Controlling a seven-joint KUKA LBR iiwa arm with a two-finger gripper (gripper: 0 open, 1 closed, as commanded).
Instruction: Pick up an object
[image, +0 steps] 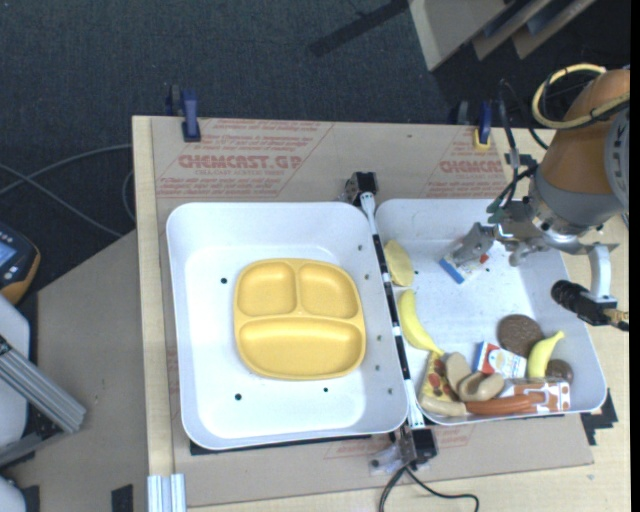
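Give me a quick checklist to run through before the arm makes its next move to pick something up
1. Gripper over the right bin: ok.
2. Object between the fingers: cannot tell; a small blue and white item sits just beneath.
3. Targets available: ok; banana along the left wall, toy food pile in the near corner.
4. Yellow divided plate in the left bin, apart from the arm: ok.
5. Cables near the wrist: cannot tell if they snag.
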